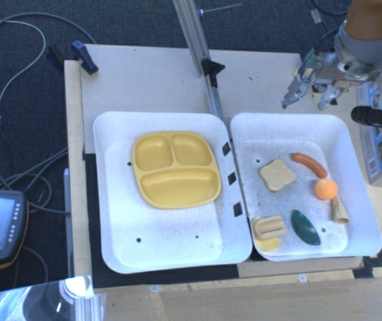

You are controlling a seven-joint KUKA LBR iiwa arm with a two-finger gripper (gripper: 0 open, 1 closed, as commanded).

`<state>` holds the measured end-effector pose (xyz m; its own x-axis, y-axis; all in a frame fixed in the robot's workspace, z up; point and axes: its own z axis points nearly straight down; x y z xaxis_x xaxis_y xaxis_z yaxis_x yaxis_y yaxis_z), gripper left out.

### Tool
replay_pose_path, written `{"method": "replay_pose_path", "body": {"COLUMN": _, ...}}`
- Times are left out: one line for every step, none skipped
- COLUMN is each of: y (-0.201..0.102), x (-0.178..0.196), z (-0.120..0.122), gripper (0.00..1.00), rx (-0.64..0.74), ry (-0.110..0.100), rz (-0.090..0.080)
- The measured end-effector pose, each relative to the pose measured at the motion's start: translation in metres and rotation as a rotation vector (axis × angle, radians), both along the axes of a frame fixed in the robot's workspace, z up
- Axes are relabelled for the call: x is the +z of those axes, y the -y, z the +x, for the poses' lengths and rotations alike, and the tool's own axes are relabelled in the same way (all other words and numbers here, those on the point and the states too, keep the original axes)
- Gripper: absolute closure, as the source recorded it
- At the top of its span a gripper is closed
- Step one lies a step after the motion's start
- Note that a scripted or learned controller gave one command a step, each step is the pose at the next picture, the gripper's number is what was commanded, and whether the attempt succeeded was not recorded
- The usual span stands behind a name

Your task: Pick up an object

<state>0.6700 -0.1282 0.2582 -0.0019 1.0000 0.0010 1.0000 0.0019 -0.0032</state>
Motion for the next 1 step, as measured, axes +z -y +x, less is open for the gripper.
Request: {"method": "replay_pose_path", "body": {"y": 0.0002, "x": 0.0, "z": 0.0, "gripper": 0.0, "rx": 0.0, "ry": 0.0, "rz": -0.001}}
